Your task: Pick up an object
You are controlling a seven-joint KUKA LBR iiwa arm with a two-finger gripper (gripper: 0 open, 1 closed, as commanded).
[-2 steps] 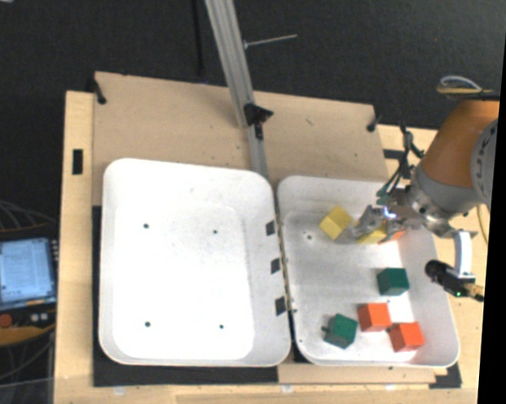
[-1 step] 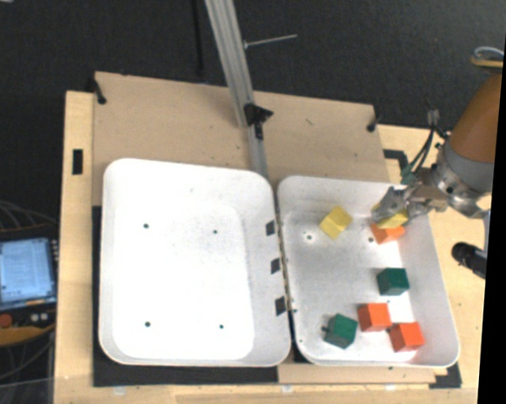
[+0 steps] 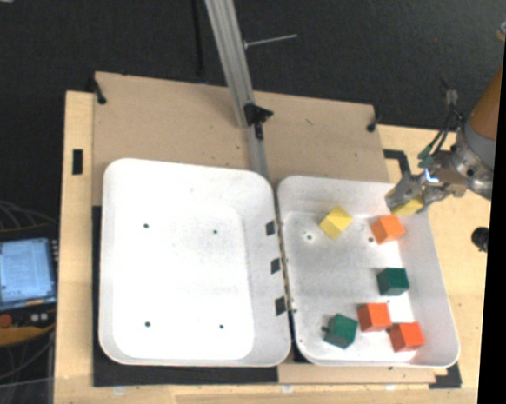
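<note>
Up right, your tool (image 3: 408, 198) pinches a yellow block (image 3: 412, 203) above the right bin (image 3: 345, 359); an orange cube (image 3: 387, 228) sits just below.

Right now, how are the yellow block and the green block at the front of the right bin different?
The yellow block is bright yellow; the green block is dark green. The yellow block lies toward the back of the right bin, the green block toward its front. The yellow block stands apart from the other blocks, while the green block sits close beside an orange block. Both are small cubes, turned at an angle, of similar size.
</note>
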